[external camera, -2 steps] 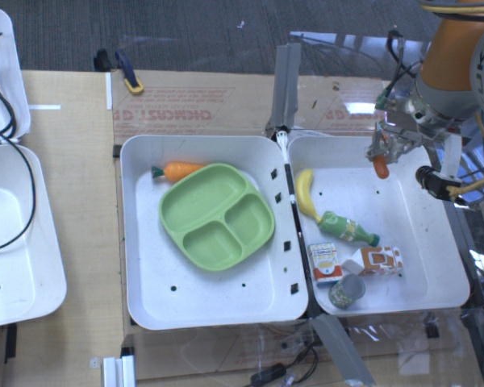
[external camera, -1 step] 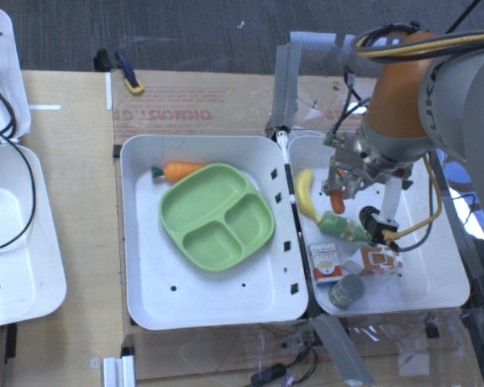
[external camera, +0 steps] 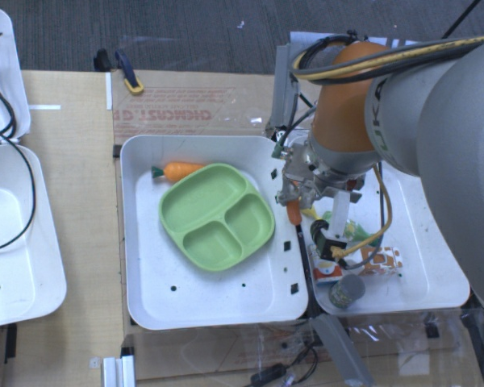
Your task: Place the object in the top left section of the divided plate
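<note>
The green divided plate (external camera: 216, 214) lies tilted in the left of the two bins, with one large section toward the upper left and two smaller ones toward the lower right. All three sections look bare. My gripper (external camera: 294, 206) hangs over the wall between the bins, just right of the plate's right edge. A small orange object (external camera: 294, 213) shows between its fingertips, and the gripper is shut on it. The grey arm with its orange band (external camera: 347, 111) hides much of the right bin behind it.
A toy carrot (external camera: 180, 170) lies on the bin floor (external camera: 218, 297) touching the plate's upper left rim. The right bin (external camera: 436, 248) holds a grey round thing (external camera: 347, 290), colourful packets (external camera: 371, 258) and a green-yellow item (external camera: 353, 230). Cables loop beside the gripper.
</note>
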Motion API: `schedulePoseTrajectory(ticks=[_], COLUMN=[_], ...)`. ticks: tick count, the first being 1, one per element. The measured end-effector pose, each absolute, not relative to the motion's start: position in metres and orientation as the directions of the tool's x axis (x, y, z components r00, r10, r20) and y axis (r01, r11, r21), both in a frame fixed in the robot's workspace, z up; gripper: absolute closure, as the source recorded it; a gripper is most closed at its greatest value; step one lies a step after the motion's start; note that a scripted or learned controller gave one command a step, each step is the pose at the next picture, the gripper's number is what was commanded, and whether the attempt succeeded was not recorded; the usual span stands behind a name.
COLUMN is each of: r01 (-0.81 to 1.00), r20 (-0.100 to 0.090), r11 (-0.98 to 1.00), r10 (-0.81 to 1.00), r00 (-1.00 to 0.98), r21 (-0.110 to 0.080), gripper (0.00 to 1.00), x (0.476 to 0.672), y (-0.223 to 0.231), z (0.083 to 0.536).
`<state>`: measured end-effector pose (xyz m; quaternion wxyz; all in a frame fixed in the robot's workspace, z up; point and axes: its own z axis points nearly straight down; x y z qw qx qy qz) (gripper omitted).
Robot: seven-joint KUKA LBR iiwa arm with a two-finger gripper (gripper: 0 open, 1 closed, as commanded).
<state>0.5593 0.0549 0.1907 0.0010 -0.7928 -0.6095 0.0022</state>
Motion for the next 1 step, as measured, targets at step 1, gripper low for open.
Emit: schedulePoseTrajectory(ticks=[1], r01=[0.966], r20=[-0.002], r11=[-0.258], r10=[0.966], r00=[0.258], r21=[-0.004], gripper=[0.00], x=[0.5594], y=[0.0544], z=[0.1908])
